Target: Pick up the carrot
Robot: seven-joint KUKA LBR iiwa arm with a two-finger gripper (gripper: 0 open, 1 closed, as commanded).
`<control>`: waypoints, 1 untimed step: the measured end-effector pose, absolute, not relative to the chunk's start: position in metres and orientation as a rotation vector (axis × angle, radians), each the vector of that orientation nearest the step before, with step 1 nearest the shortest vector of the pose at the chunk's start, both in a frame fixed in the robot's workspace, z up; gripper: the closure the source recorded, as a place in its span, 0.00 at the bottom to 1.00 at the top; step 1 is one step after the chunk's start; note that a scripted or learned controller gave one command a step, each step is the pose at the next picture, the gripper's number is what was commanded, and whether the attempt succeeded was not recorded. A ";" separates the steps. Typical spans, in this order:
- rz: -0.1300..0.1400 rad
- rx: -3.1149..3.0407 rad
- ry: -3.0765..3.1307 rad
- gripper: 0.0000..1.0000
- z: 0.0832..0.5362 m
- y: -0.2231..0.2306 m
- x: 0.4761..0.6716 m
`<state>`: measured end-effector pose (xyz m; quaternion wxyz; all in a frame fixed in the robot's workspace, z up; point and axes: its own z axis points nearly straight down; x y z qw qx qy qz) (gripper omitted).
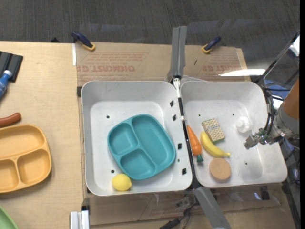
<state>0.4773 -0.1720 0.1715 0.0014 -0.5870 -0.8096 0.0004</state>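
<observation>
Your claw (253, 141) at the right bin's (238, 90) far side, finger state you cannot tell, carrot (194, 141) well left of it, banana (212, 146) between.

Bright, even overhead light; soft shadows, mild glare, sharp focus.

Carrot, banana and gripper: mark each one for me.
carrot (193, 141), camera view, middle of its orange body.
banana (212, 147), camera view, middle of its curve.
gripper (253, 140), camera view, at its fingertips.
</observation>
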 end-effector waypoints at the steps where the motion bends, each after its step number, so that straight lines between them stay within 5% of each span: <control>1: 0.000 -1.486 -2.768 1.00 0.137 -0.161 0.511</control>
